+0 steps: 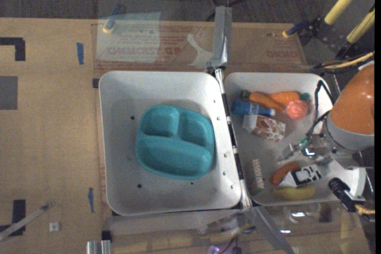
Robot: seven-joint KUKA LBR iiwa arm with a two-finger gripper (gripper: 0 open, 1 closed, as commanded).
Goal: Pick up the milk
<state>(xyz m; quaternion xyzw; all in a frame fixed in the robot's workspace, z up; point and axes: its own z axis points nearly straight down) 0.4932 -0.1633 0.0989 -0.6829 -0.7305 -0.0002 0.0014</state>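
Observation:
The milk [265, 127] is a small white carton with a red-brown print. It lies on its side in the upper middle of the right bin [238, 146]. My gripper [305, 149] hangs over the right half of that bin, to the right of the carton and a little nearer the front, apart from it. The grey wrist and orange band [357, 105] cover the bin's right rim. Nothing shows in the gripper's hold.
Behind the milk lie a blue bottle [252, 108], an orange carrot [275, 98] and a pink ball [296, 109]. Toward the front are a ridged beige piece [257, 173], a sausage [284, 172], a black-and-white item [307, 175] and a banana [293, 192]. The left bin holds a teal divided plate [175, 141].

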